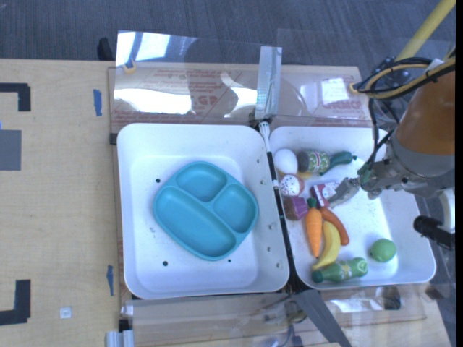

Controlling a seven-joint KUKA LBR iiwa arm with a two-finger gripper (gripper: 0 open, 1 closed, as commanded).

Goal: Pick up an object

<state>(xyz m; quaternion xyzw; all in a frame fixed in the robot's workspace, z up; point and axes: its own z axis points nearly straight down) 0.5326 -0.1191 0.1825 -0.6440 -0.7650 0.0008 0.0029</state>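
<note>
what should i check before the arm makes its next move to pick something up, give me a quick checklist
1. Gripper over the right bin: ok, it sits above the toy pile.
2. Something between its fingers: cannot tell, the tip blends with the red-and-white item.
3. Targets crowded: not ok, carrot, banana and green bottle touch or overlap.
4. Easy isolated target: ok, the green lime lies apart from the rest.
5. Left bin state: ok, the blue divided plate lies flat inside.
6. Cables near the arm: cannot tell if they snag.
</note>
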